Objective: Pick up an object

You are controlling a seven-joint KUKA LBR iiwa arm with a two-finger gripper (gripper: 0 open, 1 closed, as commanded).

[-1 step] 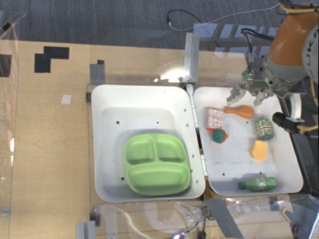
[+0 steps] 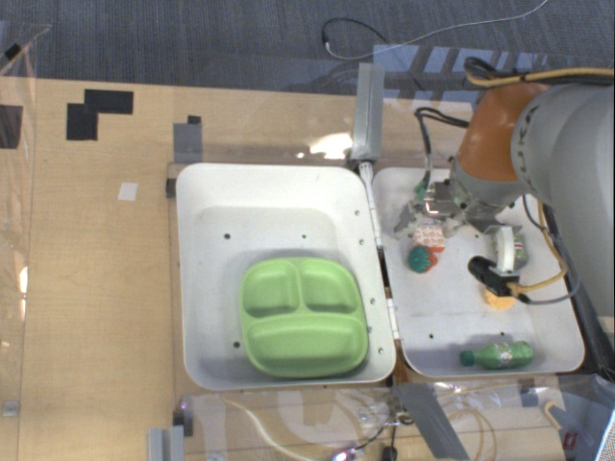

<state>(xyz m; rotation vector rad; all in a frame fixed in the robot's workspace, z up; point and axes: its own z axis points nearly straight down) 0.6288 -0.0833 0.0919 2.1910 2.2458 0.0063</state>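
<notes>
Two white bins lie side by side; the left bin (image 2: 197, 257) holds one smooth green plastic tray (image 2: 304, 317) with three compartments. In the right bin (image 2: 452, 325), one green bottle (image 2: 497, 355) lies flat near the front wall, long axis left-right, cap leftward. Behind the bottle the gripper (image 2: 430, 221) hangs over one round teal ball (image 2: 421, 258); whether it is closed cannot be told

even, bright overhead light, glare on the bench (image 2: 327, 147) above the bins, slightly soft focus.
</notes>
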